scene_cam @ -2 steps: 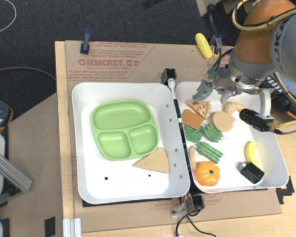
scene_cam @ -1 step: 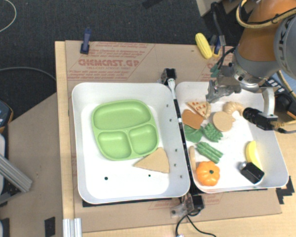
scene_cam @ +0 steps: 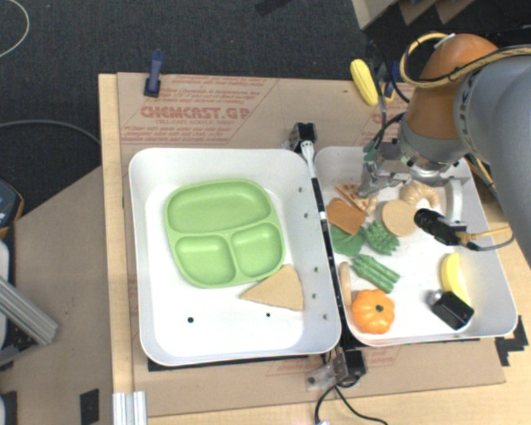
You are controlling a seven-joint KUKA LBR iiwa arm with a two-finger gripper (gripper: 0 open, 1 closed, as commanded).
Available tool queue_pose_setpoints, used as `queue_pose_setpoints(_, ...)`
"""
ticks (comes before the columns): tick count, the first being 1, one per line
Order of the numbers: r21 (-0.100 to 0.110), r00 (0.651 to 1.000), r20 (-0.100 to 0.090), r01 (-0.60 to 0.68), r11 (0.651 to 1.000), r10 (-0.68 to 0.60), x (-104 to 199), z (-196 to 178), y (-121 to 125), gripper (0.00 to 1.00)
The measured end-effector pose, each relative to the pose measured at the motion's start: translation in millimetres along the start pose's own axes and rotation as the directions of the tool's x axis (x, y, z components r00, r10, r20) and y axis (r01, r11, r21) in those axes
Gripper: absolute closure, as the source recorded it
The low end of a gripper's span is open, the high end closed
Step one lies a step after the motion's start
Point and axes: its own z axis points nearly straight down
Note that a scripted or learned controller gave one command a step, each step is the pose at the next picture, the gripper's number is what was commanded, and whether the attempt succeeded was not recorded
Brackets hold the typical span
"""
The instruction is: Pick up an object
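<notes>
Orange pumpkin [scene_cam: 373, 312] sits at the front of the right bin [scene_cam: 491, 317]. My hand [scene_cam: 376, 177] is low at the bin's back, and I cannot tell its grip.

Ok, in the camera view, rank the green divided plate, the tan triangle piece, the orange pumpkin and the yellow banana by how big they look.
1. green divided plate, by far
2. tan triangle piece
3. orange pumpkin
4. yellow banana; close to the pumpkin, so this order is unsure.
</notes>
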Motion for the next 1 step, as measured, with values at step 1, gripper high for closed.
queue_pose_setpoints(1,0.003,1.000,-0.002,0.000,1.000,0.000,0.9,2.9,-0.6,0.00)
